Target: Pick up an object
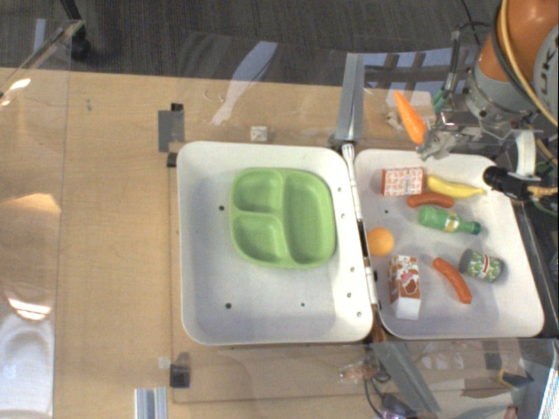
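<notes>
- Carrot [409, 116], orange and tapered, is the thing nearest my hand [434, 147]; it sits at the far left corner of the right bin [524, 321], tilted, its upper end over the rim toward the table [105, 234]; whether it rests on the rim or hangs from my hand I cannot make out.
- Hand hovers just beside that carrot, at the bin's far edge; whether it is released or clenched I cannot tell from this slant, and nothing shows plainly between its tips, so I claim no hold.
- Step in hand, as I judge it: the approach, the choice of object not yet settled.
- Next move calls for a clean descent over one piece with room around it; the carrot's slim, smooth shape wants a grip across its width.
- Other candidates lie further in: a red-and-white carton [402, 181], a banana [456, 187] touching a sausage [430, 201], a green bottle [448, 222], an orange ball [380, 241], a taller carton [404, 286], a second sausage [452, 279], a small can [481, 266].
- Left bin [201, 304] holds a green divided tray [285, 217], well apart from my reach.
</notes>
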Available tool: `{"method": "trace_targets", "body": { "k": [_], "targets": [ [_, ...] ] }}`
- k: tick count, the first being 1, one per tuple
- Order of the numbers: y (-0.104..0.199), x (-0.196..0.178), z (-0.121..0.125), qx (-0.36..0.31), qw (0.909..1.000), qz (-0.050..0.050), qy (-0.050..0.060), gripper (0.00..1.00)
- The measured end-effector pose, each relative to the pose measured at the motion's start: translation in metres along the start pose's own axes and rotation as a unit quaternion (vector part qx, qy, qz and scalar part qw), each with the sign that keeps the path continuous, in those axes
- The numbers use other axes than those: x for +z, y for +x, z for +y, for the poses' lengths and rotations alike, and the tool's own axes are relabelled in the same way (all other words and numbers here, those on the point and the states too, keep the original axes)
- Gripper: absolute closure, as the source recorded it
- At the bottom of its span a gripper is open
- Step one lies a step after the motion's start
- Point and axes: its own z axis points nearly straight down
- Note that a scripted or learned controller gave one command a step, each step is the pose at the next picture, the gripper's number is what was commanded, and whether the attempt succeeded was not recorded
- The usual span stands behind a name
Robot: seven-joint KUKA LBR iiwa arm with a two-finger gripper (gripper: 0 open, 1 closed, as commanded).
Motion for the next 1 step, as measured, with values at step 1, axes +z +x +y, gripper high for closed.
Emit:
{"method": "trace_targets", "body": {
  "k": [1],
  "targets": [
    [-0.0299,-0.0064,0.0046,0.06,0.9982,0.0,0.0,1.0]
  ]
}}
